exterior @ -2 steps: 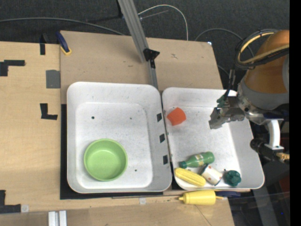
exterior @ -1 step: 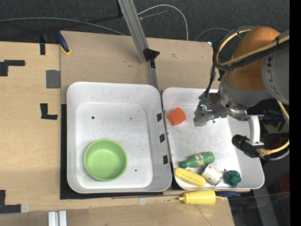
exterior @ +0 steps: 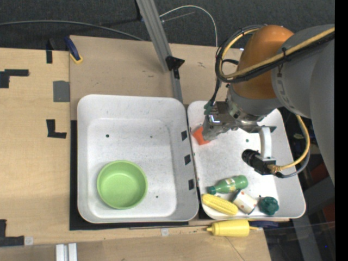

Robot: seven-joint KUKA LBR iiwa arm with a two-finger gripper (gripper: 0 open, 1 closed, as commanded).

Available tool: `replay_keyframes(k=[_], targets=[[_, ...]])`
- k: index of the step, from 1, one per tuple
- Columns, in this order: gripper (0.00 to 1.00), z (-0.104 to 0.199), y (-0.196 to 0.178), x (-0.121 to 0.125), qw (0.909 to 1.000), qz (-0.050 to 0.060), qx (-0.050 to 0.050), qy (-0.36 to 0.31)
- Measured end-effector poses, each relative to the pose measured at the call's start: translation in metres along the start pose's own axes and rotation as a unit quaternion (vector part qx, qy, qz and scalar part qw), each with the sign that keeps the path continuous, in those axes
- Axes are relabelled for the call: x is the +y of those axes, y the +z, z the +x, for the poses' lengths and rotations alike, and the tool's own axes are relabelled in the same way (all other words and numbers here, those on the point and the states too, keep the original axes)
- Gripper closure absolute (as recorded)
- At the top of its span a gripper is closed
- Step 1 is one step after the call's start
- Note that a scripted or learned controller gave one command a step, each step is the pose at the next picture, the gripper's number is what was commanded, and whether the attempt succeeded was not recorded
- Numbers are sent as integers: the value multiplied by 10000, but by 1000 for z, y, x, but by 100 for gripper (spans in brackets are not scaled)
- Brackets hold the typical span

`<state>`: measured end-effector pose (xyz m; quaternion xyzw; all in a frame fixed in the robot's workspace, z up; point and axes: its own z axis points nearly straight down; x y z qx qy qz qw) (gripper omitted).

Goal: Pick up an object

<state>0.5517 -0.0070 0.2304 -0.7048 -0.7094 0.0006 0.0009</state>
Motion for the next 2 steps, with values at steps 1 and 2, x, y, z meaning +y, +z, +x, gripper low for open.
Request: replay_keyframes(k=[1,2], targets=[[100,50,-9,23,10000,-10,5,-5],[100,94,-14,50,10000,-12,3,0]])
